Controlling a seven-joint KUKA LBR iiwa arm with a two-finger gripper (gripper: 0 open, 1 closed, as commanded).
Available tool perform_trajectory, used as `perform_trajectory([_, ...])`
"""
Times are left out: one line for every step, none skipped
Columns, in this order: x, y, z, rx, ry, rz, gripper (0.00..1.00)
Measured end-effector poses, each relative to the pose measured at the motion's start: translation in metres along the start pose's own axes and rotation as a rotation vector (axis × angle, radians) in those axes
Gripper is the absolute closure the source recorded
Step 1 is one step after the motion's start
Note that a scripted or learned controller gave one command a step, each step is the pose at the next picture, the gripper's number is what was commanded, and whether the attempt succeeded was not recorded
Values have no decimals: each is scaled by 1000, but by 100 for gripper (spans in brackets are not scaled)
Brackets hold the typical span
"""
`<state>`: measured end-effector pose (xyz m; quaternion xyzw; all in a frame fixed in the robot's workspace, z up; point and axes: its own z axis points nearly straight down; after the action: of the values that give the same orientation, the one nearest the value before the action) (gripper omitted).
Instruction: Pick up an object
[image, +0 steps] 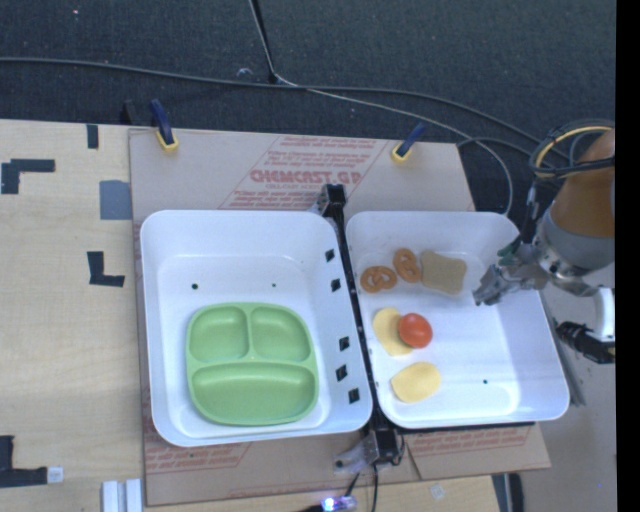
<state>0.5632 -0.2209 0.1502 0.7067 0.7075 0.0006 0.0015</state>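
White right bin (520, 385) holds the candidates: two pretzels (392, 271), bread slice (443, 271), tomato (415, 329) touching a yellow piece (389, 331), another yellow piece (415, 381). My gripper (492, 287) hangs just beside the bread, near the bin's right wall; nothing visibly held, jaw opening too small to tell. Risks: closing beside the flat bread, clipping the wall, tomato rolling off

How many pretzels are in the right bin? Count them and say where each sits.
2. One pretzel lies near the divider at the right bin's far left; the second pretzel sits just right of it, beside the bread slice. None looks hidden.
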Motion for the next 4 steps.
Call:
perform_trajectory([-1,3,-43,-1,0,-1,100])
perform_trajectory([-1,5,-89,-1,0,-1,100])
perform_trajectory([56,7,-77,5,2,-5,100])
perform_trajectory([109,18,-84,3,3,-6,100])
